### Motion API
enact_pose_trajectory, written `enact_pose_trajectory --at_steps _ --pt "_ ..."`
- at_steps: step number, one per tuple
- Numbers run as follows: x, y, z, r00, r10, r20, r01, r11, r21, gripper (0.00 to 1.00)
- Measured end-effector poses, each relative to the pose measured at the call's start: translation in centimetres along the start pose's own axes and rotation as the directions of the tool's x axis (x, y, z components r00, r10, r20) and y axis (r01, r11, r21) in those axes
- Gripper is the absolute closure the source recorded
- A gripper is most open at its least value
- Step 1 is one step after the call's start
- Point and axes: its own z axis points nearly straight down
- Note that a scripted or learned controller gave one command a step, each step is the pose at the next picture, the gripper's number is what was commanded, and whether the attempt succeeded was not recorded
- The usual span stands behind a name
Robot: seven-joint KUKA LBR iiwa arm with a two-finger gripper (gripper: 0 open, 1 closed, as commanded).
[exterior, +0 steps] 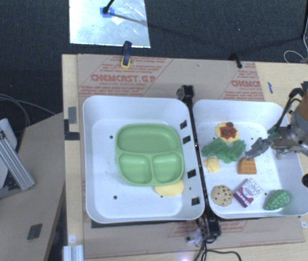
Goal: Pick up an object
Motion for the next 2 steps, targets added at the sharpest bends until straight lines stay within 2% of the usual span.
enact_pose_trajectory --at_steps 1,2 --pt "-1.9 2.9 11.8 1.0 -0.001 0.006 0.001 1.0 -0.014 0.0" --pt "-1.9 3.1 10.1 1.0 -0.002 0.007 0.002 1.0 -0.02 1.0"
